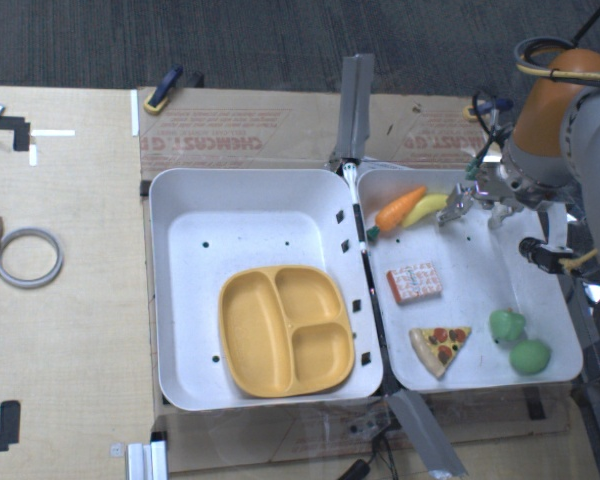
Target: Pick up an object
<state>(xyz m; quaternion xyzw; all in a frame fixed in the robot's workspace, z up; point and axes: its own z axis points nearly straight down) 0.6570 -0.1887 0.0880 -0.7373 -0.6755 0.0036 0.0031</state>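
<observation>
The gripper (477, 206) sits at the far end of the right bin (480, 368), on the end of the grey arm (565, 108) that reaches in from the right. Its two metal fingers point down and stand apart, with nothing visible between them; it holds no object.

Just to its left lie a yellow banana (424, 209) and an orange carrot (399, 208), touching each other against the bin's far wall. Nearer the camera in the same bin are a small pink-and-white box (414, 282), a toy pizza slice (439, 347), and two green rounded pieces (518, 341) in the right corner. The left bin (180, 298) holds a yellow divided plate (285, 330).

The banana looks like the nearest target. The likely trouble: it lies tight against the carrot and close to the bin wall, so a finger could land on the carrot or scrape the wall and close on air. Its curved, smooth skin could also slip out as the fingers squeeze. A descent a little too far right would miss both.
</observation>
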